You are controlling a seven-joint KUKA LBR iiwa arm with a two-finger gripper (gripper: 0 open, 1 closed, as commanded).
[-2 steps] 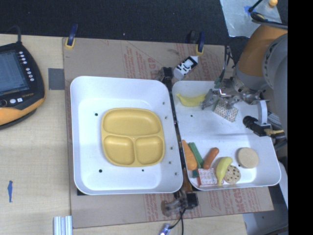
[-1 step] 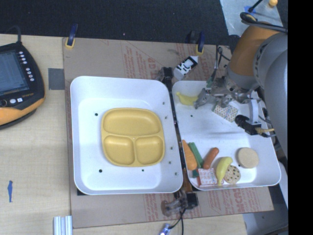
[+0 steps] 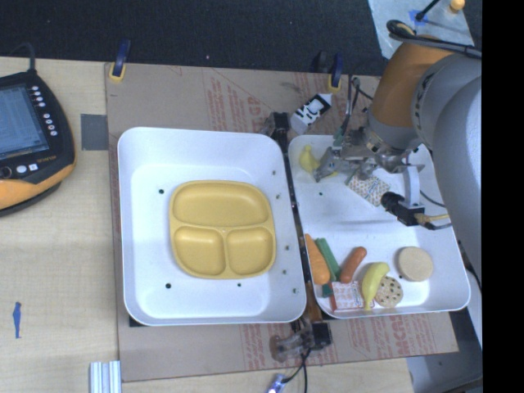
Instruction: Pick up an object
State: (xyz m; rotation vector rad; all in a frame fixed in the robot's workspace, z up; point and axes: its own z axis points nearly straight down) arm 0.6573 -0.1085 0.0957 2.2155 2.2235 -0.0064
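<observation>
My gripper [image 3: 338, 164] hangs low over the far end of the right bin [image 3: 442, 301], reaching in from the right under the grey and orange arm. Just left of it, a small yellow object [image 3: 307, 160] lies in the bin's far left corner, close to the gripper. A pale speckled packet [image 3: 368, 189] lies just below and right of the gripper. Nothing shows as held.
At the right bin's near end lie a carrot [image 3: 315, 260], a green stick [image 3: 328, 255], a sausage [image 3: 353, 263], a banana [image 3: 372, 282], a cookie [image 3: 389, 291], a round biscuit [image 3: 415, 264] and a small red and white box [image 3: 345, 296]. The left bin [image 3: 143, 219] holds a yellow divided plate [image 3: 223, 226].
</observation>
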